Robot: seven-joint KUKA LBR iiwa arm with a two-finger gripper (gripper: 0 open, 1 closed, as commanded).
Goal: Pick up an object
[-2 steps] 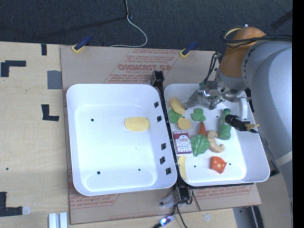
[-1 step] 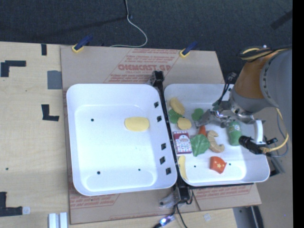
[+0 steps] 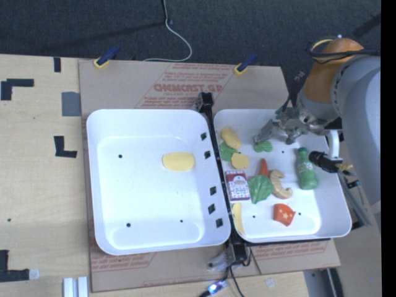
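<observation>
**Inspector A:** Setting first. A wooden bench (image 3: 37,184) carries a cardboard sheet (image 3: 185,85), and on it two shallow white bins side by side, with dark carpet (image 3: 80,17) behind. A cable (image 3: 176,36) trails in from twelve o'clock.

**Inspector B:** And the candidate object?

**A:** Nearest the gripper (image 3: 275,130) is a small green piece (image 3: 263,146), lying in the right bin (image 3: 328,228) toward its far end, just under the tool at about seven o'clock from it. The fingers appear spread, pointing down and left, and nothing sits between them. Blur prevents a finer reading.

**B:** Neighbours?

**A:** Working outward: a green bottle (image 3: 305,169) at four o'clock from the piece, an orange carrot-like item (image 3: 264,166) at six, a larger green leafy item (image 3: 260,189) beyond that, and a pale curved piece (image 3: 280,187) touching it. Yellow pieces (image 3: 230,138) lie at nine o'clock by the bin wall. A printed card (image 3: 237,186) and a red item (image 3: 283,214) sit nearer the front. The left bin (image 3: 99,129) holds one yellow oval (image 3: 178,161).

**B:** Step in hand?

**A:** In my judgement, the approach: the arm (image 3: 346,85) is positioned above the clutter, and no grasp is made.

**B:** Next move?

**A:** Descend so the fingers straddle the green piece, then close. The piece is small and low; a shallow descent would likely miss.
</observation>
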